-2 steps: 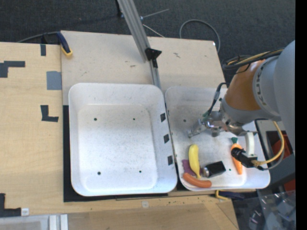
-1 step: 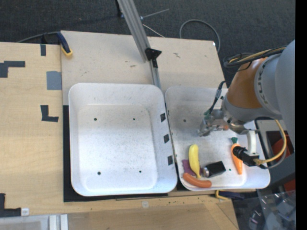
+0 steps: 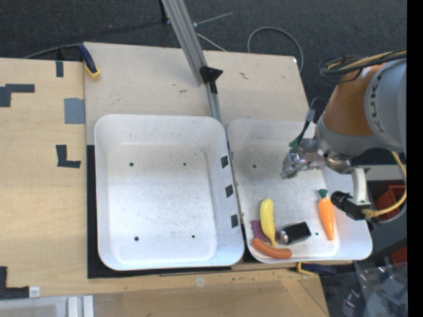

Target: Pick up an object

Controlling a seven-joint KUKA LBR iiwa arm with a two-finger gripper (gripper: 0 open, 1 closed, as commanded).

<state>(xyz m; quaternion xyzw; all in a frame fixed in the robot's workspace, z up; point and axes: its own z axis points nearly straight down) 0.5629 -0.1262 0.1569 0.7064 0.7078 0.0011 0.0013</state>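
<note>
Metal end effector (image 3: 291,167), grip state indiscernible, above the right shallow white plastic bin (image 3: 254,144); yellow banana (image 3: 266,220), orange carrot (image 3: 326,218), red sausage (image 3: 271,249) and black block (image 3: 295,232) lie near its front edge.

A yellow banana (image 3: 266,219), a red sausage (image 3: 271,249), a black block (image 3: 295,232) and a carrot (image 3: 326,218) lie along the right bin's (image 3: 254,144) near edge.
</note>
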